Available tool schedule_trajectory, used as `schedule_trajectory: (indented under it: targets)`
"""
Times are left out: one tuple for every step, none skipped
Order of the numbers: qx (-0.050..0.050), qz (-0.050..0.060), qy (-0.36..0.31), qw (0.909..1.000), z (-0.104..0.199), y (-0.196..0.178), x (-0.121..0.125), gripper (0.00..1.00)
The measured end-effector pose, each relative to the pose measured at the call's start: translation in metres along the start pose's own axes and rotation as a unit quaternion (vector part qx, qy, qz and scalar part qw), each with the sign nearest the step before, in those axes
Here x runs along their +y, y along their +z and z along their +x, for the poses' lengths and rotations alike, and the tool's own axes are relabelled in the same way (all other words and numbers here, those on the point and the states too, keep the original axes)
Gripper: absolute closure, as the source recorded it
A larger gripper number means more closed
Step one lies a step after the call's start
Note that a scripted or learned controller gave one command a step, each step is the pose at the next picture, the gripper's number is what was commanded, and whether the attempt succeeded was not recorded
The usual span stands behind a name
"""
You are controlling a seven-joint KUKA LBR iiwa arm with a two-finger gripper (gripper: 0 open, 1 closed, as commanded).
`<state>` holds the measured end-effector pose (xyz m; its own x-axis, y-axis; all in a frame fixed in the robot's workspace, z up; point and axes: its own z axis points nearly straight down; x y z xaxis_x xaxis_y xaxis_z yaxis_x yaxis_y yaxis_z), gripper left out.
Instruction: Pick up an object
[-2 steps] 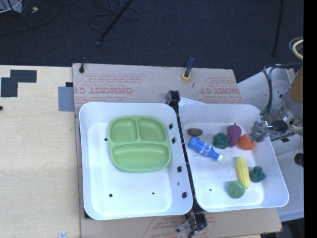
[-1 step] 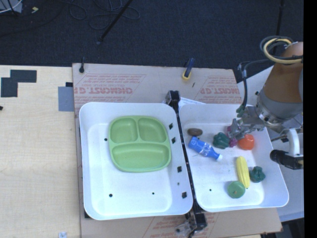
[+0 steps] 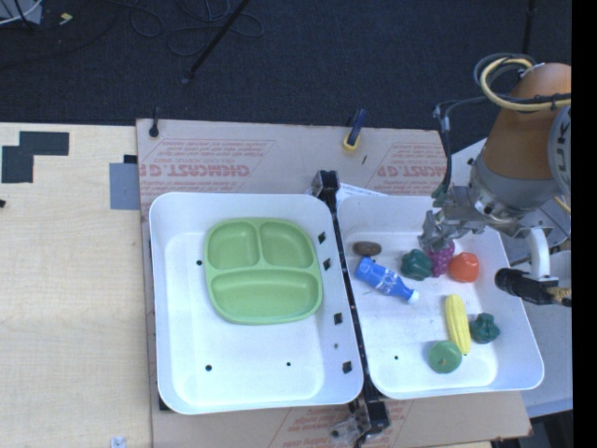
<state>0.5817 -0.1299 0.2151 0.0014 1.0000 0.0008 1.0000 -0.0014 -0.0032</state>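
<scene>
Gripper (image 3: 439, 239) is down in the right bin (image 3: 522, 362) over a purple toy (image 3: 442, 255), between the teal piece (image 3: 416, 264) and orange ball (image 3: 464, 267); jaw state unclear.

arm (image 3: 522, 147): orange band | grey wrist | yellow cable loop, seemingly

Two white bins (image 3: 177, 381), one green plate (image 3: 263, 271), seven small objects (image 3: 384, 279).

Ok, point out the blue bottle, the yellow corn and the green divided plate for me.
blue bottle (image 3: 383, 279), camera view, middle of its body.
yellow corn (image 3: 457, 323), camera view, middle of the cob.
green divided plate (image 3: 262, 292), camera view, floor of its large compartment.
</scene>
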Motion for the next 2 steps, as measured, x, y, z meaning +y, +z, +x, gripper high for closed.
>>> schedule_trajectory:
  targets:
    - [0.000, 0.001, 0.000, 1.0000, 0.031, -0.003, 0.004, 1.00]
    - [0.000, 0.000, 0.000, 1.0000, 0.066, 0.001, 0.012, 1.00]
